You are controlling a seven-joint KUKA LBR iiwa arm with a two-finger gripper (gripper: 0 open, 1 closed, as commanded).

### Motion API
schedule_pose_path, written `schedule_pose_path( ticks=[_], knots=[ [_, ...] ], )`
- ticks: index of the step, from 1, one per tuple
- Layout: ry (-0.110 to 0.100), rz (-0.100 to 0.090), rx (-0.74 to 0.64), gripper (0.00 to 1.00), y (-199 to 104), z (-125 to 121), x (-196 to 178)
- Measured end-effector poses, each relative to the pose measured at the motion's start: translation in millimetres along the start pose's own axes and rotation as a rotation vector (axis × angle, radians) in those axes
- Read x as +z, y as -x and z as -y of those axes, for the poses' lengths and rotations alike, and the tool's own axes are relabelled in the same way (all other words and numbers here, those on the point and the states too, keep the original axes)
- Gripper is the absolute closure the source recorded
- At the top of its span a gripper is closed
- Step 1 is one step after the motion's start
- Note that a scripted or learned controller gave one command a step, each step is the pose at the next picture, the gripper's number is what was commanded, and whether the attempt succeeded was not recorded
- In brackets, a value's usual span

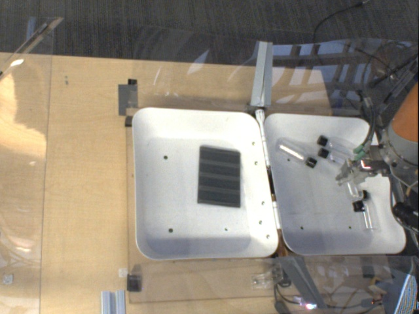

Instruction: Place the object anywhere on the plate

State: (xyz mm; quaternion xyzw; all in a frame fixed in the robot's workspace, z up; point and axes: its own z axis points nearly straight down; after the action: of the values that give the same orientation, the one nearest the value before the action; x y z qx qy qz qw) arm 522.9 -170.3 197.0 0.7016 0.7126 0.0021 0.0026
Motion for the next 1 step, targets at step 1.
schedule_pose_path(
  ticks=[1],
  knots=[
    [-0.005, -0.001, 0.093, 1.00, -79.4, -55.5, 66.9]
  ],
)
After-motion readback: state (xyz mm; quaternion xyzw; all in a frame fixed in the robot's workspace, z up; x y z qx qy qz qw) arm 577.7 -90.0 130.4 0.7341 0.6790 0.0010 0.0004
